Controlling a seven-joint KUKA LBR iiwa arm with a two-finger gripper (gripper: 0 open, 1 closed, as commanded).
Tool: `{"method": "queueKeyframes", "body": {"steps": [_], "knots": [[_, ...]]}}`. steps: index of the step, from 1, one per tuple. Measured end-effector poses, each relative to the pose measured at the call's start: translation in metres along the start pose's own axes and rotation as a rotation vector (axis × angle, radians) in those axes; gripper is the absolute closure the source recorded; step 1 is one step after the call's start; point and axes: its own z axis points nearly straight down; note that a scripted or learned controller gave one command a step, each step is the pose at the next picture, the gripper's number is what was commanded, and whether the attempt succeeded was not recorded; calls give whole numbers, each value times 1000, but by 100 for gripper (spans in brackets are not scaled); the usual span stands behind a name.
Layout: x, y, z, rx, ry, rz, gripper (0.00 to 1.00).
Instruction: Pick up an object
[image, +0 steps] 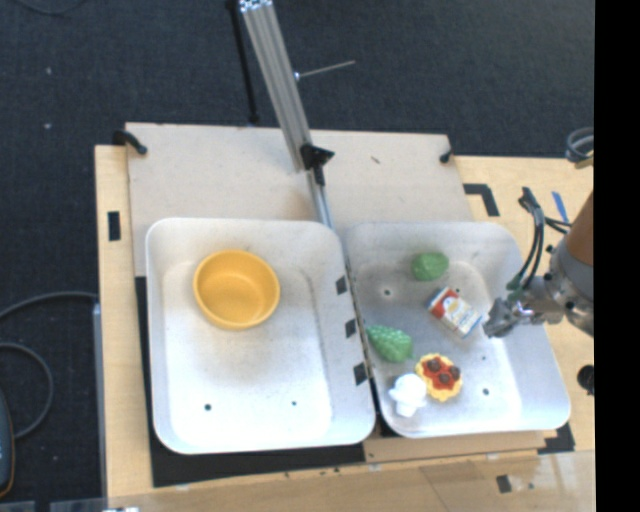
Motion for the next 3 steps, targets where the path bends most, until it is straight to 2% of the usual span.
{"method": "queueKeyframes", "body": {"steps": [1,2,3], "knots": [[-1,2,-46,0,0,-1,100],[44,1,-36,5,2,-1,100],[98,7,-43,3,4,-5,100]]}}
